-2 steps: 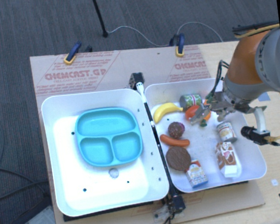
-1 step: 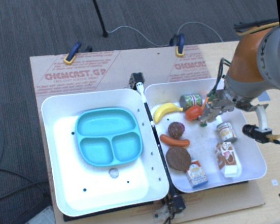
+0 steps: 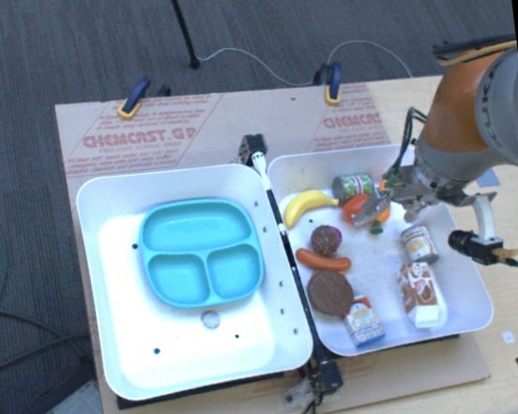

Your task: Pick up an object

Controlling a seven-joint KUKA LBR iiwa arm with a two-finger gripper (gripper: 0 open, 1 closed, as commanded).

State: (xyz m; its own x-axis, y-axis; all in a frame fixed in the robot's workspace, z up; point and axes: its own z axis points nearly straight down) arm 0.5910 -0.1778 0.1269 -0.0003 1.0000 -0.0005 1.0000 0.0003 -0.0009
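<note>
Camera view shows the gripper (image 3: 374,213) low in the right bin (image 3: 476,310), down at a small red-orange object (image 3: 357,205) lying right of the banana (image 3: 304,206) and just near of the green can (image 3: 354,185). I cannot tell how its jaws stand, nor whether the object sits between them. Judging from this, the pick is at the grasp stage: nothing looks lifted, so closing and raising remain. The blue plate (image 3: 201,252) lies in the left bin (image 3: 128,361).
</note>
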